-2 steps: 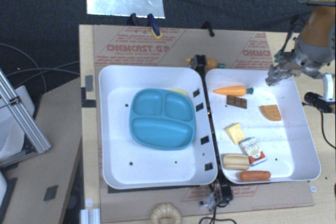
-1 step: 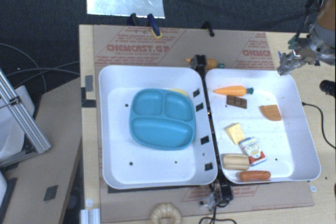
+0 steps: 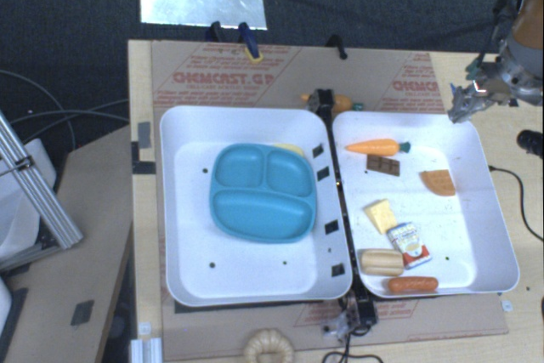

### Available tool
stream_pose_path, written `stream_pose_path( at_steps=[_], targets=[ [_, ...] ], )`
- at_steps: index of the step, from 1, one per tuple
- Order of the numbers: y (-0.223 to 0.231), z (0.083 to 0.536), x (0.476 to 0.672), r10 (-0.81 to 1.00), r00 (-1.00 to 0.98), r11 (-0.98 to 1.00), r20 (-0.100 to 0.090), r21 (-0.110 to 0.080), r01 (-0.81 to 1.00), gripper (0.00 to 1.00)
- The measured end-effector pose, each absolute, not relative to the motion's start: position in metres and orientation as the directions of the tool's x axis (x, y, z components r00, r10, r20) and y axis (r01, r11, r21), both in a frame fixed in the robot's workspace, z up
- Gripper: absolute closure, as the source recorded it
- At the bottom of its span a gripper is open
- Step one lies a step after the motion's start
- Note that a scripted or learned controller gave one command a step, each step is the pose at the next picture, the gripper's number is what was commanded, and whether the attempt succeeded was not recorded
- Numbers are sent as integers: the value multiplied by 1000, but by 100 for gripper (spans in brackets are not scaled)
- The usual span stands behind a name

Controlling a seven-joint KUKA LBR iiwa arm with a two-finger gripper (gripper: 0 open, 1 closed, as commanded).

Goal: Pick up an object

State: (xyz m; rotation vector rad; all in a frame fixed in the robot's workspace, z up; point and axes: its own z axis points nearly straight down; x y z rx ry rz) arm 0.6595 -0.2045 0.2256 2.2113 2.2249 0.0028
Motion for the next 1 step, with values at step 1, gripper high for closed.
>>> stream_pose_path(
  at_steps=[1],
  targets=[
    [-155, 216, 652, 1000, -9, 9, 1, 1, 1000, 100]
  ],
)
